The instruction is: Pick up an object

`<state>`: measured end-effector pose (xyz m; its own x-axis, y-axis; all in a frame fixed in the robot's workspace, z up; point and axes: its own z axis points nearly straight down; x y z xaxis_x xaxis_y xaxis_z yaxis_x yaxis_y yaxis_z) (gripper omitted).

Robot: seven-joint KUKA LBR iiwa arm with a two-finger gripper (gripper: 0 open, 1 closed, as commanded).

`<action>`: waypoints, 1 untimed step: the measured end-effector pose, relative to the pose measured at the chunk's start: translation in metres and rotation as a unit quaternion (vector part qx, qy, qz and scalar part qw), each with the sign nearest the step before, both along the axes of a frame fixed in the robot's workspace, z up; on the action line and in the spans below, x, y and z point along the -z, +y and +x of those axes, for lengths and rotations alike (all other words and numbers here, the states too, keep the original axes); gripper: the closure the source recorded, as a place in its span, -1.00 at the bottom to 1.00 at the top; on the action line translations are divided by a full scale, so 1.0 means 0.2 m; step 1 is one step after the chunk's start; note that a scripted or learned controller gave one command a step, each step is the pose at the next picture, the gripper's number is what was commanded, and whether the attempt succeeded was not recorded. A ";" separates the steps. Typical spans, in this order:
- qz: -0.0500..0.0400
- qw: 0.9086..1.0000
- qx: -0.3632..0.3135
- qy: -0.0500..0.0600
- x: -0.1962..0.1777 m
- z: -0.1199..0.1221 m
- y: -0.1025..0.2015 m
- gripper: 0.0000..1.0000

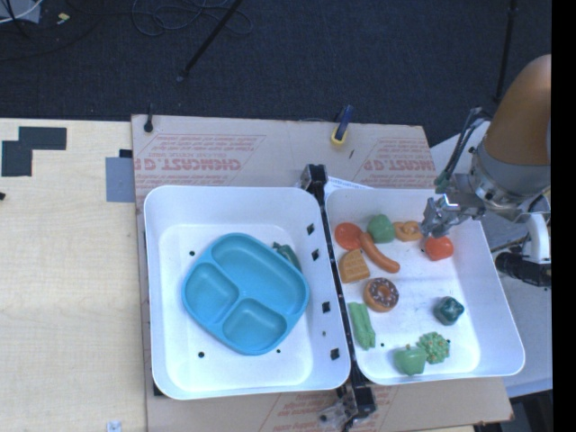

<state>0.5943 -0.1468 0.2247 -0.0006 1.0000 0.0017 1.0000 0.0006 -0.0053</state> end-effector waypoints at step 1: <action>0.001 1.000 -0.002 0.002 0.07 0.01 0.27 1.00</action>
